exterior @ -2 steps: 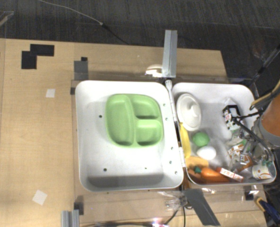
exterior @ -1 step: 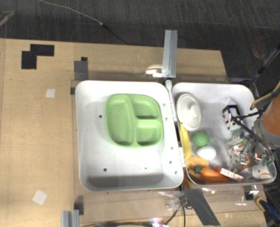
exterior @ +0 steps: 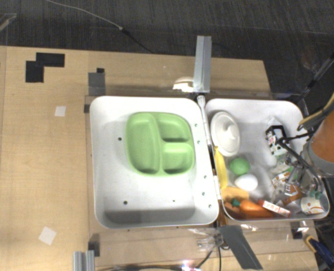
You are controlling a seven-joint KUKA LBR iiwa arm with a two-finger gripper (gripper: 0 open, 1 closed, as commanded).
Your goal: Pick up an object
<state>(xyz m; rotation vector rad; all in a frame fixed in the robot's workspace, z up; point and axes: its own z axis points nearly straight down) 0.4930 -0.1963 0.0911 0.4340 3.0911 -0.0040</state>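
Note:
The right bin [exterior: 256, 107] holds several objects. A white round cup [exterior: 225, 132] lies near its left wall, with a green ball [exterior: 240, 166] and a white egg-shaped object [exterior: 246, 182] below it. A yellow banana [exterior: 219, 170] runs along the left wall. An orange carrot [exterior: 251, 208] lies at the front edge. My gripper [exterior: 285, 171] hangs low over the right side of this bin, amid wires and small parts. It stands to the right of the ball and the egg, apart from both.
A green divided plate [exterior: 158, 143] rests in the left bin [exterior: 110, 196]. A grey metal post [exterior: 203, 64] rises behind the wall between the bins. The arm's orange band [exterior: 332, 140] sits over the right bin's right edge. Bare wooden bench [exterior: 37, 168] lies to the left.

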